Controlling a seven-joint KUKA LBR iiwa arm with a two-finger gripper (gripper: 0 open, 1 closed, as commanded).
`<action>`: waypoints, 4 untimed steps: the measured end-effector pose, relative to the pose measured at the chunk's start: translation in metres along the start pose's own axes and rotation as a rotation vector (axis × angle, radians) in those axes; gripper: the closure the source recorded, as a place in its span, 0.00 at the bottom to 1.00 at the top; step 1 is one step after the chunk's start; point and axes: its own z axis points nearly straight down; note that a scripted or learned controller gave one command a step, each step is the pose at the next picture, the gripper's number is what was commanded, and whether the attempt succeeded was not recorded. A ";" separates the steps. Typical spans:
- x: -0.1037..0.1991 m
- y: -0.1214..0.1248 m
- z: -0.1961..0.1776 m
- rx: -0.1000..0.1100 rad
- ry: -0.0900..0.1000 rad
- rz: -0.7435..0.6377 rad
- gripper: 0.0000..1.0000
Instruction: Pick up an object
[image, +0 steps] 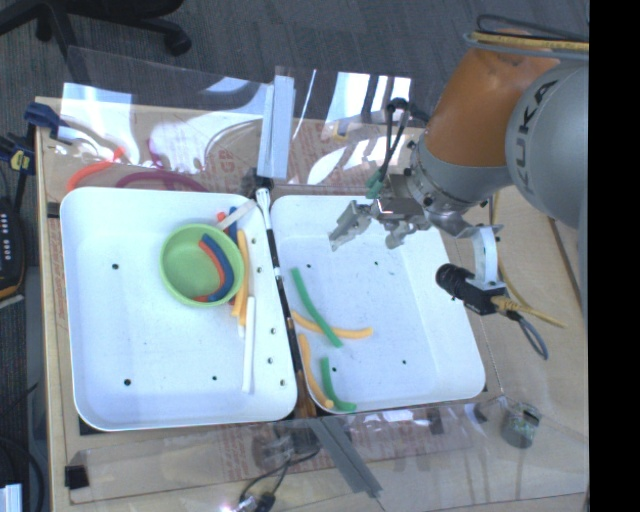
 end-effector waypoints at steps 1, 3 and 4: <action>-0.020 -0.014 0.105 0.001 -0.001 -0.062 0.00; -0.029 -0.026 0.190 -0.018 -0.010 0.028 0.00; -0.026 -0.026 0.181 -0.010 -0.003 0.017 1.00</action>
